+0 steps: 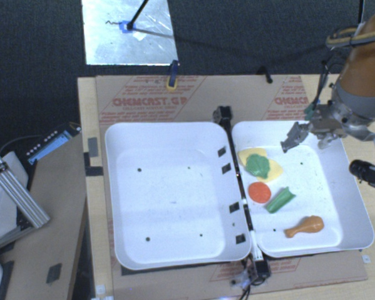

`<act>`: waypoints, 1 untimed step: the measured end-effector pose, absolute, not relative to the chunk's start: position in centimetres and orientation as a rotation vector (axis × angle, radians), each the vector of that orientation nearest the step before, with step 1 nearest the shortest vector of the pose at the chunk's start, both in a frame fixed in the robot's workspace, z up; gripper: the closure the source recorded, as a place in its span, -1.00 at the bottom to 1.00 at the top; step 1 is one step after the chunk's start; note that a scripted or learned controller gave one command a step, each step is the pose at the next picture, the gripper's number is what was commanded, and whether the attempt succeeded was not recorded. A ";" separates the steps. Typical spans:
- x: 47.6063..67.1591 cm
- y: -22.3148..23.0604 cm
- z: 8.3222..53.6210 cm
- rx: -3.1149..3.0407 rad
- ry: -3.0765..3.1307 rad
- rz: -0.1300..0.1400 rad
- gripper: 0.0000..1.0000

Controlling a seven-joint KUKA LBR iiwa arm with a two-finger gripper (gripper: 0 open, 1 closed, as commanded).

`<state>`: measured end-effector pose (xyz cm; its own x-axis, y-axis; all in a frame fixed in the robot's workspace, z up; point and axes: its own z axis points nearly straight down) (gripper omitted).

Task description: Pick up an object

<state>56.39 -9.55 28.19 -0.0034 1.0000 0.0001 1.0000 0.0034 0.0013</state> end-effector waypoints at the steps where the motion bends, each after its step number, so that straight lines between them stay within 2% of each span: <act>1: 56.5 -9.5 29.3 2.213 2.226 0.005 1.00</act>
